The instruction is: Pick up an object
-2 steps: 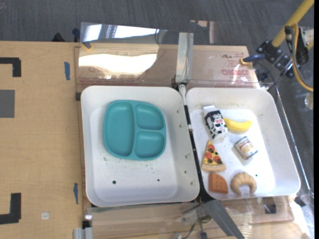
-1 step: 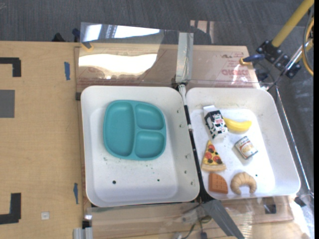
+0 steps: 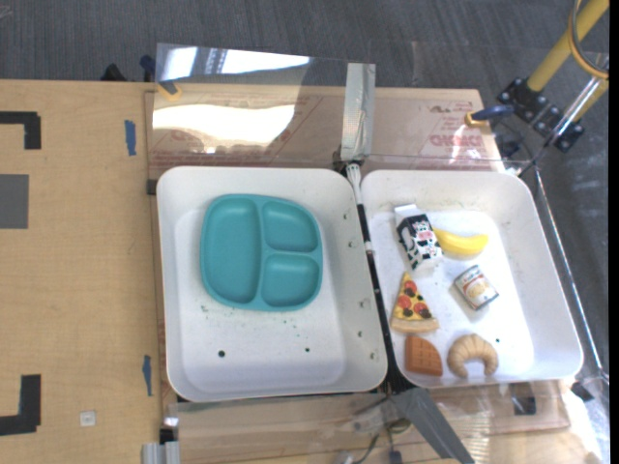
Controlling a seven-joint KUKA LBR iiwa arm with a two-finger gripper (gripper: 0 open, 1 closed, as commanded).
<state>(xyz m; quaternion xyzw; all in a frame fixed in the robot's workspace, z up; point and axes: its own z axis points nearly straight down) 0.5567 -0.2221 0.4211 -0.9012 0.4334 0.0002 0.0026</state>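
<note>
two shallow white bins side by side on a tan table (image 3: pixel 77 288), seen from above at a slant, touching along a dark seam down the middle. in the left bin (image 3: pixel 179 288), a teal divided plate (image 3: pixel 261 252) with three compartments, lying flat toward the upper middle, with a few dark specks on the white floor below it. in the right bin (image 3: pixel 527 327), six small toy foods grouped in its left and middle part. nearest the top, a small carton with black and white cow patches (image 3: pixel 417 240), lying down, just beside a yellow banana (image 3: pixel 462 245) on its right. below the banana, a small can (image 3: pixel 476 286) on its side, tilted. left of the can, a pizza slice (image 3: pixel 413 303) with red and dark toppings, pointed end toward the carton. along the bottom, an orange-brown wedge (image 3: pixel 423 355) close under the pizza slice, and right beside it a curled croissant (image 3: pixel 473 354). beyond the bins, a clear plastic sheet (image 3: pixel 242 104) catching glare, over brown cardboard. at the top right corner, off the table, a yellow tube (image 3: pixel 556 56) slanting down to black clamps (image 3: pixel 532 104).
</note>
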